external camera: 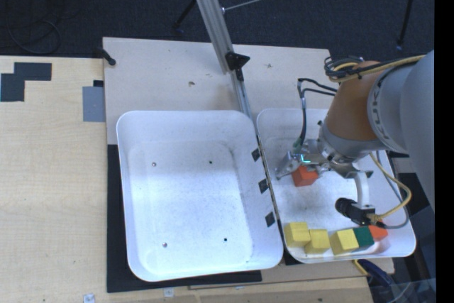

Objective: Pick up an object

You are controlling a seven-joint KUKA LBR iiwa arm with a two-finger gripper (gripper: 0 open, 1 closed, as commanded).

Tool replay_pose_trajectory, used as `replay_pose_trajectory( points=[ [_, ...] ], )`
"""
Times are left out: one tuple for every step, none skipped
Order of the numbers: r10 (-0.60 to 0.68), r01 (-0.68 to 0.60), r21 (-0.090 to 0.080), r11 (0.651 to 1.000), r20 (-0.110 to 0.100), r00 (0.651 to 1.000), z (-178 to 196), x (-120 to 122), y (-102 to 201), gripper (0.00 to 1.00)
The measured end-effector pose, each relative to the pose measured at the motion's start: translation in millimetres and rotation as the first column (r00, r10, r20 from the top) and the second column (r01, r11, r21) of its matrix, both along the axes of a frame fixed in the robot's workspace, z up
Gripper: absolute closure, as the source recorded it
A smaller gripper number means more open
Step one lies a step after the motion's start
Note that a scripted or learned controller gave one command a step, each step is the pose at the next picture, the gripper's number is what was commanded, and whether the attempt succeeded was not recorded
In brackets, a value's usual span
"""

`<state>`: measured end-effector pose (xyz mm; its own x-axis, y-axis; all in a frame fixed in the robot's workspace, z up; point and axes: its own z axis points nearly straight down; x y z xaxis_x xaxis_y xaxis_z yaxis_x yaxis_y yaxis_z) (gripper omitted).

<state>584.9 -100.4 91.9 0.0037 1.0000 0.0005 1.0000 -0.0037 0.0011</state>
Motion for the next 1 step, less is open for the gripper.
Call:
replay_pose_trajectory(
  points=[
    [-0.007, 0.007, 0.001, 1.000, -0.001, 1.000, 9.6, -0.5, -1.7, 1.00]
  ],
)
